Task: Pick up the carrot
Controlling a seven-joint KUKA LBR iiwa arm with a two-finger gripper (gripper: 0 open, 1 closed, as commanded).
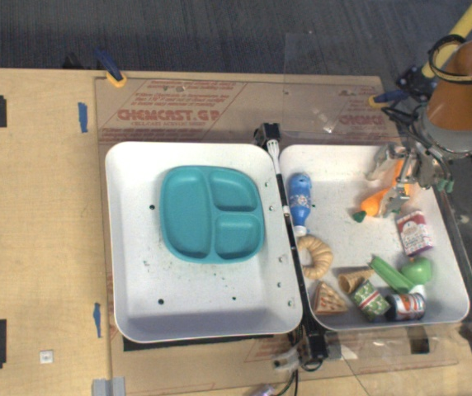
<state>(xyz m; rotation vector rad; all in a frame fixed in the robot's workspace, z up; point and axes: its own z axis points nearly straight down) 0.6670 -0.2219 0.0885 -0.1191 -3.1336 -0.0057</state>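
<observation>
On the left, the table (pixel 30 221) is covered with tan board marked by black tape corners and blue tape tabs, with dark carpet seen beyond its far edge. The left bin (pixel 129 304) holds a teal divided plate (pixel 214 214) and is otherwise lightly speckled. In the right bin (pixel 335 172), a blue bottle (pixel 299 198) lies along the left wall, with a croissant (pixel 316 255) nearer and a pizza slice (pixel 328 299) nearer still; a can (pixel 373 299), a green pepper (pixel 403 272) and a small carton (pixel 415 233) are crowded toward the near right corner. The carrot (pixel 371 204) lies in the far right part of this bin, its green stem end pointing left, and the pincer (pixel 399 181) is placed just over its right end. How wide the pincer stands cannot be told, since its metal parts are blurred against the carrot. A slip is judged likely: the carrot is tapered and smooth, and a grip taken near one end could let it pivot or squirt out as it is lifted. The carton just beside the pincer could also be nudged or caught. The bin floor is slick white plastic, so the carrot could be pushed along rather than trapped.
</observation>
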